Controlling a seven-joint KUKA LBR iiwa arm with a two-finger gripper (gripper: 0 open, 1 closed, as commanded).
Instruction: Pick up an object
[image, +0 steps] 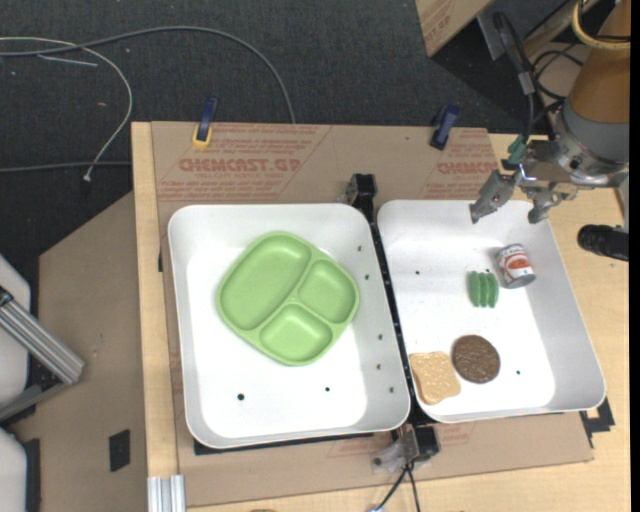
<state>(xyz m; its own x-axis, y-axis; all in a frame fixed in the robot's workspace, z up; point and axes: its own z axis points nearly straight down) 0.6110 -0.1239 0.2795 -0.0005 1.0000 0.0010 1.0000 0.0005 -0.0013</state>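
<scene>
Right bin (far corner): end effector hovers open, holding nothing.

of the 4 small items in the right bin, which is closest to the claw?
The small can, silver with a red label. It lies just below the claw, in the upper right of the right bin; the other three lie farther down.

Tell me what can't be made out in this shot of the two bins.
- Arm: cut off by the camera view's top and right edges.
- Small can: label too small to read.
- Green item beside the can: too small to identify.
- Tan piece and brown disc: touching or overlapping, can't tell.
</scene>
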